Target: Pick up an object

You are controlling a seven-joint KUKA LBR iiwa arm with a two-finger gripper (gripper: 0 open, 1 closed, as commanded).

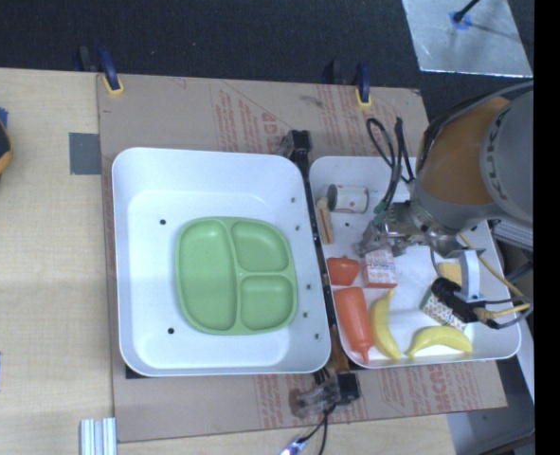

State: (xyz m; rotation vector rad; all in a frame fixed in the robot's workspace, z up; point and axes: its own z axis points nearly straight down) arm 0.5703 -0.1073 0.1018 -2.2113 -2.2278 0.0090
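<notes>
My gripper hangs low in the right bin, right above a small red-and-white box. Whether it touches the box I cannot make out. Around it lie a white cylinder, a thin wooden stick, a small red piece, an orange carrot and two yellow bananas. Nothing is visibly between the gripper's tips.
The left bin holds a green divided plate. The grey arm with its orange band covers the right bin's far right side. Black cables loop over the bin's back rim.
</notes>
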